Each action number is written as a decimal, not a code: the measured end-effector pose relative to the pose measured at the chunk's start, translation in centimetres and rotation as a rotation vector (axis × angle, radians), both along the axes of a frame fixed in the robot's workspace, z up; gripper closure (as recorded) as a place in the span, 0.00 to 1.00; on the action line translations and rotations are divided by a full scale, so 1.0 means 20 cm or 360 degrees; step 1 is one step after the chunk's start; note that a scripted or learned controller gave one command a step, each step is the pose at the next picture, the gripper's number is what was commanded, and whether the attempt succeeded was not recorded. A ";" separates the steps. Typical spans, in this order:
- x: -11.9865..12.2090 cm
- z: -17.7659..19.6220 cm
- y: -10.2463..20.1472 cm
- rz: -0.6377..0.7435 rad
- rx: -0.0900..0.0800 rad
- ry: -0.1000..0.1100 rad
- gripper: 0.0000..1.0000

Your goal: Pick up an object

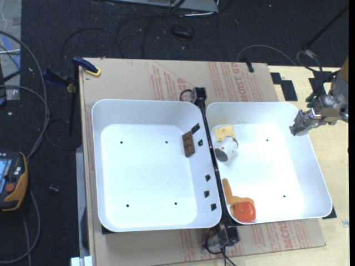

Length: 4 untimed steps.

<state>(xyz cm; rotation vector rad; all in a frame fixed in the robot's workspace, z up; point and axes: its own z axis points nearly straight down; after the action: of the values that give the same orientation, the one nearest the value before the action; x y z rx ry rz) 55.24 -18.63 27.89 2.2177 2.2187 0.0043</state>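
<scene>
We see the desk (pixel 144 76), covered with a sheet of brown cardboard, and on it two shallow white bins stand side by side, touching along their inner walls.

The hand (pixel 302 123) of the arm (pixel 335 96) comes in from the right and hangs over the upper right corner of the right bin (pixel 288 165), just at its rim. It is small and grey in the view, and we cannot tell if it is released or clenched. We see nothing grasped in it.

The things to pick lie in the right bin, all near its left wall and well apart from the hand. At the top there is a yellow piece of cheese (pixel 224 132). Just below it, touching it, lies a small white and grey cup-like object (pixel 225 148) on its side. Lower, near the front corner, we see a red tomato-like ball (pixel 244 210) beside an orange piece (pixel 233 198), and the two are touching.

In the left bin (pixel 144 170) a brown chocolate bar (pixel 188 144) lies near the right wall, a little tilted.

On the far left, on the dark floor, there is a yellow and black device (pixel 11 180).
</scene>
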 end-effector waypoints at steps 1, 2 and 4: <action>0.01 -0.02 0.29 0.0007 0.0004 0.0008 1.00; -0.07 -0.06 0.51 0.0005 0.0004 0.0009 1.00; -0.14 -0.16 1.08 0.0007 0.0003 0.0011 1.00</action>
<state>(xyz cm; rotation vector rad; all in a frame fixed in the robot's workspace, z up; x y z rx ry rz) 52.51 3.02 24.75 2.2172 2.2283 -0.0012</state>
